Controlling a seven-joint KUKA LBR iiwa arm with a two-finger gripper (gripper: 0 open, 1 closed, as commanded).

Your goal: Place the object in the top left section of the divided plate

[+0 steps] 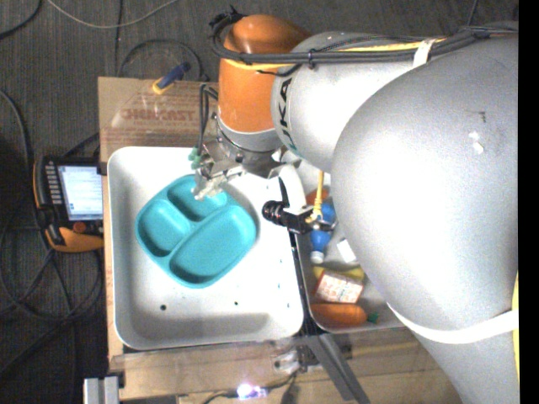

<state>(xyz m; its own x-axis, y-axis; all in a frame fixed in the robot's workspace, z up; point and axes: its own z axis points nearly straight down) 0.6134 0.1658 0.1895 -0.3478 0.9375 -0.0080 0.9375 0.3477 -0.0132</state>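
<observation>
The two-finger gripper (pixel 205 185) hangs over the upper edge of the teal divided plastic plate (pixel 198 232), which lies in the left white bin (pixel 135 310). Its jaw state cannot be told, nor can any held object. Right of the jaws, a black fitting (pixel 282 215) juts out, and beyond it the right bin (pixel 337 322) holds a blue-and-white bottle (pixel 320 238), a printed carton (pixel 338 288) and an orange piece (pixel 338 314).

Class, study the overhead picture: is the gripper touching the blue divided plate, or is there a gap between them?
Cannot tell. In the camera view the gripper overlaps the upper rim of the blue divided plate, but the slanted look-down shows neither contact nor gap plainly.
</observation>
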